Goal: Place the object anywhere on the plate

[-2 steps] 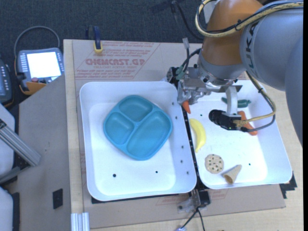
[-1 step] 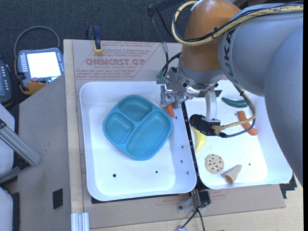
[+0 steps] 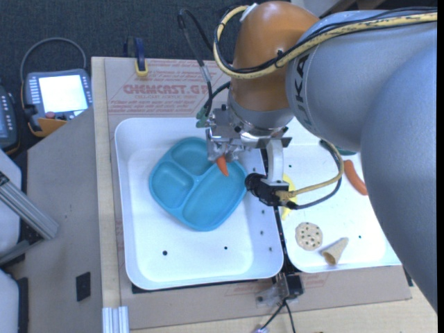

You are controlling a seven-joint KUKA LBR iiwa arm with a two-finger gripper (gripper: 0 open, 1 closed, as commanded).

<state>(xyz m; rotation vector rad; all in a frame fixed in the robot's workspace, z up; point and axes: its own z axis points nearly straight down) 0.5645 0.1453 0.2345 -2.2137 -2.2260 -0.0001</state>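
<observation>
We see a small orange carrot-shaped toy (image 3: 222, 165) over the right rim of the blue plastic plate with sections (image 3: 198, 193), in the left white bin (image 3: 139, 248). The pincer (image 3: 222, 157) is clenched on it, tip down. We think the pincer should go lower, then let go gently so the toy does not roll off. A round cookie (image 3: 308, 235) lies in the right bin (image 3: 374, 255).
</observation>
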